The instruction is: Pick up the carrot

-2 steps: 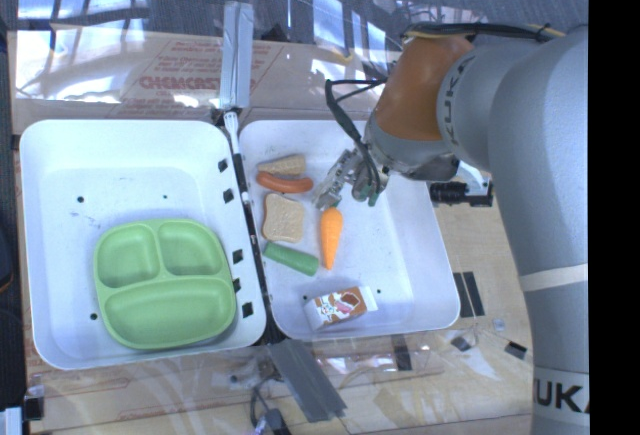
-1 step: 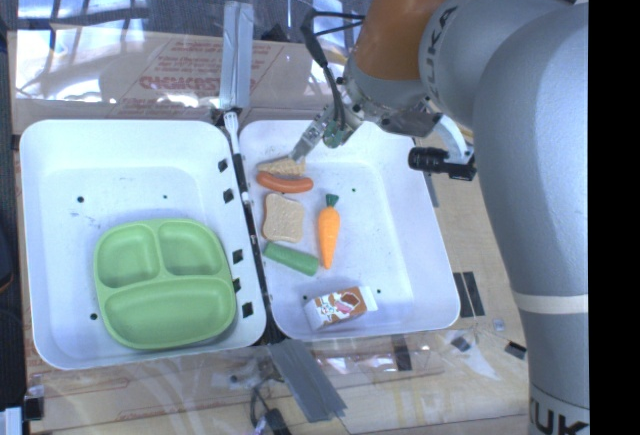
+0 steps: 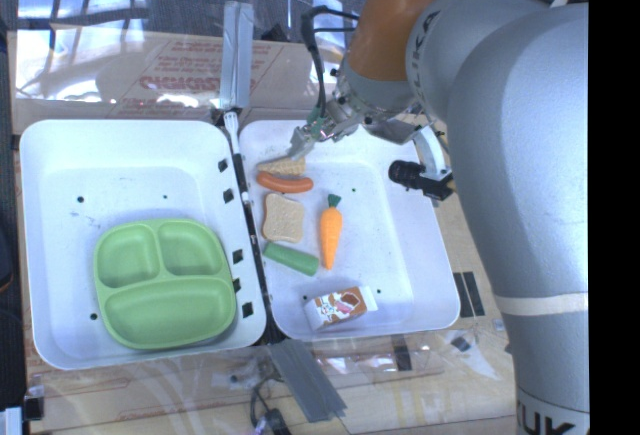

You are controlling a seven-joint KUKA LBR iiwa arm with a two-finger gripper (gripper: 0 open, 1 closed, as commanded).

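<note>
The orange carrot [image 3: 331, 233], with a green top, lies in the middle of the right bin [image 3: 420, 263], pointing toward the front. My gripper [image 3: 306, 137] hangs over the bin's back left corner, just above a bread piece [image 3: 284, 166]. It is well behind and to the left of the carrot and does not touch it. The grey arm and its orange band cover the bin's back right part.
A sausage [image 3: 285, 183], a toast slice [image 3: 283, 218] and a green cucumber piece [image 3: 291, 258] lie left of the carrot. A small carton [image 3: 340, 306] lies near the front wall. The left bin [image 3: 60, 183] holds a green divided plate [image 3: 165, 281].
</note>
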